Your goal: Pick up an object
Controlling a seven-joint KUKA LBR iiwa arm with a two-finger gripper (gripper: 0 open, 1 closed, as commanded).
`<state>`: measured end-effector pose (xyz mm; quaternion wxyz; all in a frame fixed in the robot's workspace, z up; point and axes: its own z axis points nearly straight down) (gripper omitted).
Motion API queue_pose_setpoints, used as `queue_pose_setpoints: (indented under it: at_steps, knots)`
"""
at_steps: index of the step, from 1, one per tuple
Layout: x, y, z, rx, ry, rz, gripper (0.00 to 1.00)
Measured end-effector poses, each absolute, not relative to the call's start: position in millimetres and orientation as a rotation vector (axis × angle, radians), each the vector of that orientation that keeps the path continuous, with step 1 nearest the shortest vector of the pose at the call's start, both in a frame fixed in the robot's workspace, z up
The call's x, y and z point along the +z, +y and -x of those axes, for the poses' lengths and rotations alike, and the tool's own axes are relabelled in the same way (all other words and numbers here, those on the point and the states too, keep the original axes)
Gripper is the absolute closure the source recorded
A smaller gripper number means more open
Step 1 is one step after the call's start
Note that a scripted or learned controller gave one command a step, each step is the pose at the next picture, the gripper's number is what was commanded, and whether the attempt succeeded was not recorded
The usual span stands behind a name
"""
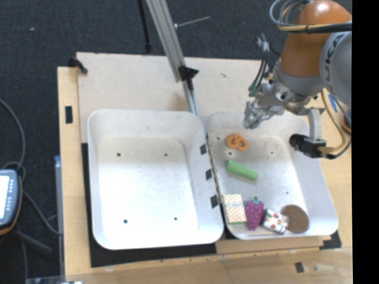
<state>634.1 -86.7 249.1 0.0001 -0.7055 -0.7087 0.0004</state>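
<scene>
My gripper (pixel 253 120) hangs over the far edge of the right bin (pixel 314 188), a little above and to the right of an orange pretzel-shaped ring (pixel 236 142). Nothing shows between its fingers. A green block (pixel 241 170) lies near the bin's middle left. Along the near edge sit a pale checked box (pixel 234 208), a purple berry-like toy (pixel 254 212), a small red-and-white patterned item (pixel 275 220) and a brown disc (pixel 295 218).
The left bin (pixel 148 176) lies beside the right one, the two touching at a shared rim. A slanted metal pole (pixel 169 37) rises from behind the bins. The wooden bench (pixel 118 81) stretches behind both bins.
</scene>
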Motion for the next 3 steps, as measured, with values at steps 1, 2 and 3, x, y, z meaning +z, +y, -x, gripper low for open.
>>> queue_pose_setpoints:
  at_steps: [1, 2, 3]
  knots:
    - [241.9, -36.6, -601.6, 0.001, -2.227, 2.215, 1.00]
    - [233.9, 4.1, -571.3, 0.001, -2.226, 2.216, 1.00]
    - [227.6, 50.2, -546.8, 0.000, -2.228, 2.214, 1.00]
